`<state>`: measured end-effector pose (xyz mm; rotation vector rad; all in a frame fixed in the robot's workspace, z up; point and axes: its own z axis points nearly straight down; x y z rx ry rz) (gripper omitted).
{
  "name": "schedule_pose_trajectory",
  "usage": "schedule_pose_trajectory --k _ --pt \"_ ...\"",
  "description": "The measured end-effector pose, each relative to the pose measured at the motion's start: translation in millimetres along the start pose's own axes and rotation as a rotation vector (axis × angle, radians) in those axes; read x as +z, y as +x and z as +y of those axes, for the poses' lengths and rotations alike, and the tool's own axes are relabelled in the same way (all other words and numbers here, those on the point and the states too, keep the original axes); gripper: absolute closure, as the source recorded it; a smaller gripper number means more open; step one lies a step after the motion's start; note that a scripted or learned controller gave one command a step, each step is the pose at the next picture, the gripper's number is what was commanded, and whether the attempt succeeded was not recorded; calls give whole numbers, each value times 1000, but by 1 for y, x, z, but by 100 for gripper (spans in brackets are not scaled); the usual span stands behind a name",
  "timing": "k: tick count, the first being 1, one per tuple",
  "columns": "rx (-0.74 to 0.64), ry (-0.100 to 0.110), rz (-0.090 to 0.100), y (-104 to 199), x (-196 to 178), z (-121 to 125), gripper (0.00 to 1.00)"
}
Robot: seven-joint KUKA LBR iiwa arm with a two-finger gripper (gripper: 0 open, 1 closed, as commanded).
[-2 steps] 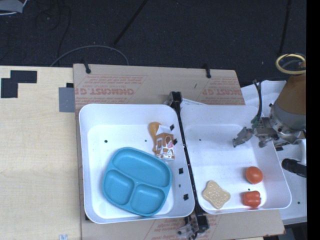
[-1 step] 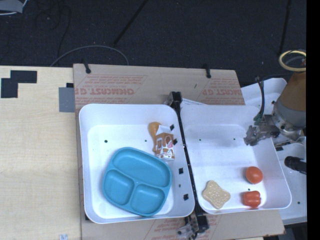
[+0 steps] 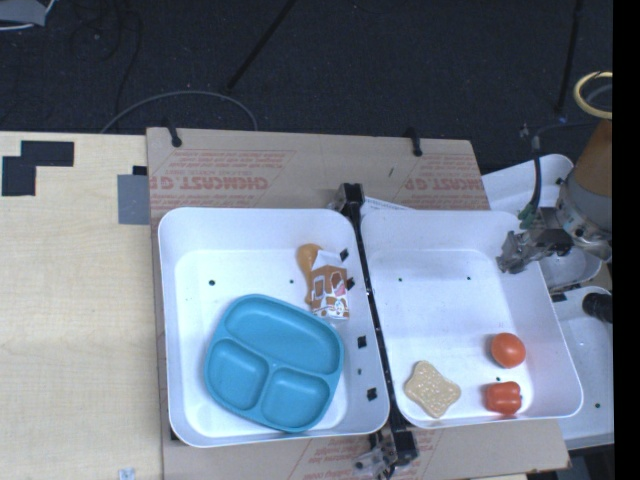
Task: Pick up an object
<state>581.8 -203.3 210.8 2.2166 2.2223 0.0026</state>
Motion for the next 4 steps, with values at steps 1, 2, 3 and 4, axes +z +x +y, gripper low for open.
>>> schedule_pose_trajectory --k 1,2,3,4 --pt "0 6 1 0 5 0 100" --pt "-3 6 4 56 12 12 100" --pt "-3 4 3 106 12 30 100" --pt "-2 4 1 156 -4 35 100"
